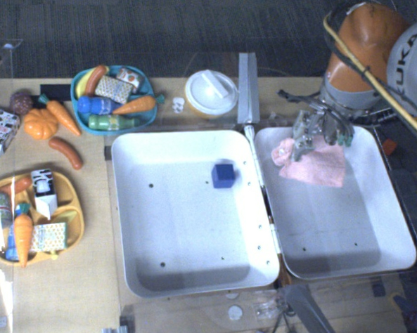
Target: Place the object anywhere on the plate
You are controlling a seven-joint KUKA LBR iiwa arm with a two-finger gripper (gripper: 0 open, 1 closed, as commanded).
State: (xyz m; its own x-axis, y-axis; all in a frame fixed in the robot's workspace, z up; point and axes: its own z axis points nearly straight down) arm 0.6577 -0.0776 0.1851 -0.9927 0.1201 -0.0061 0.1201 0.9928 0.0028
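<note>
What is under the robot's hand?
A pink cloth lies crumpled in the right bin, right under the hand. The hand covers the cloth's top edge, so I can't tell if it is touching or grabbing it.

To my far side, a blue bowl (114, 99) of toy food sits on the surface (92, 226), with a yellow dish (70, 227) of more toys nearer. A toy pumpkin (38, 124), carrot (67, 118) and sausage (65, 153) lie loose between them.
</note>
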